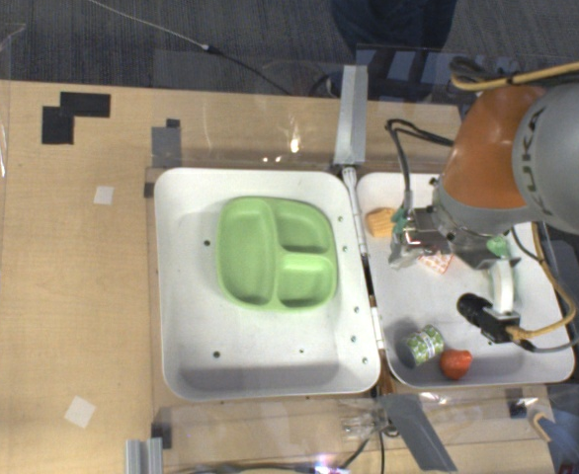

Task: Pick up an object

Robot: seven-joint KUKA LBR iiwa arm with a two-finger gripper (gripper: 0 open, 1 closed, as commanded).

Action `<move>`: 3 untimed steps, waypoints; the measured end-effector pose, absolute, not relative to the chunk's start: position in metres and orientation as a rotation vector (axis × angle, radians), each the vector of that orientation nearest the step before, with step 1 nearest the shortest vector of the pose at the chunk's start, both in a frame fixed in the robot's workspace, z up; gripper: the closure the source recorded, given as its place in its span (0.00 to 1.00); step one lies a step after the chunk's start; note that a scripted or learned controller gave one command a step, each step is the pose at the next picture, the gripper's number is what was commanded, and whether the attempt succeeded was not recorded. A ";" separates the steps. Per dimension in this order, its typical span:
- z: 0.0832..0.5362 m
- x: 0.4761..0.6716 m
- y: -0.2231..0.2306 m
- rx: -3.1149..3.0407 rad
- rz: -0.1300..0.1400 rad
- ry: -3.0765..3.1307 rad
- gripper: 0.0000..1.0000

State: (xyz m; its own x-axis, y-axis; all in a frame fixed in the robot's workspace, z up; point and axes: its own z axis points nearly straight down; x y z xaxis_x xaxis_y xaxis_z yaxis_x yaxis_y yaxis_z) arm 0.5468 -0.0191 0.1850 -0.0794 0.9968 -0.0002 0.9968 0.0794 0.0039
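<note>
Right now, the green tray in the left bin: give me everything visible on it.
The green tray is light green, looks like moulded plastic, with rounded corners. It has three compartments: one long one on the view's left and two smaller ones stacked on the right. It lies flat and open side up, near the middle of the left bin, slightly rotated. Only the bin floor touches it.

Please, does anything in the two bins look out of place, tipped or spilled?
Nothing stands out. The green divided plate lies flat in the left bin. In the right bin, a green can lies on its side beside a red fruit; nothing is spilled.
</note>
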 end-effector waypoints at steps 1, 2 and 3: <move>0.185 0.526 0.060 2.798 0.004 1.430 1.00; 0.184 0.522 0.097 3.058 0.000 0.722 1.00; 0.189 0.487 0.135 3.116 0.000 0.426 1.00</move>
State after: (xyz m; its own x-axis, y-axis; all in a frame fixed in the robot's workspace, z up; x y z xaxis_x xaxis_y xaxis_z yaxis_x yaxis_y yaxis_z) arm 0.4865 0.1352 0.1892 0.9633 0.2685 0.0007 0.2685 -0.9633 -0.0034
